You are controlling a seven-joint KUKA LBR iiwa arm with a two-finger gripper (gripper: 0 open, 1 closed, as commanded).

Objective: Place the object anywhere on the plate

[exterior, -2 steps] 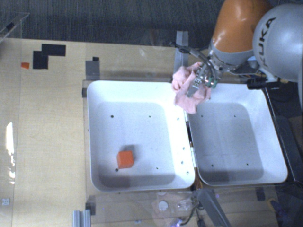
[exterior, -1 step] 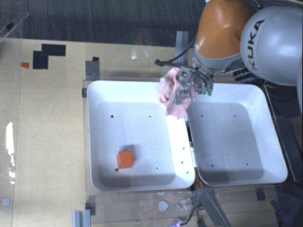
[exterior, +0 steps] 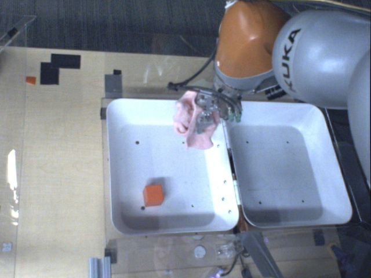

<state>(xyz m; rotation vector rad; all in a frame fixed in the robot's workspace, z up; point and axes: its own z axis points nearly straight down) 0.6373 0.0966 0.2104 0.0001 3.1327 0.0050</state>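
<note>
Light wood bench (exterior: 58,172), dark carpet behind; two white bins, left bin (exterior: 124,155) w/ small orange block (exterior: 153,195) near its front. Gripper (exterior: 207,116) over left bin's back right, jaws clamped on pink cloth (exterior: 190,122), which hangs above bin floor. Right bin (exterior: 316,155) beside it.

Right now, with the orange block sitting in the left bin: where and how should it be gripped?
Probably straight from above, fingers closing across two opposite side faces of the orange block. It lies flat on the left bin's floor, standing apart from the walls and from the pink cloth near the gripper, so its sides look accessible.
</note>
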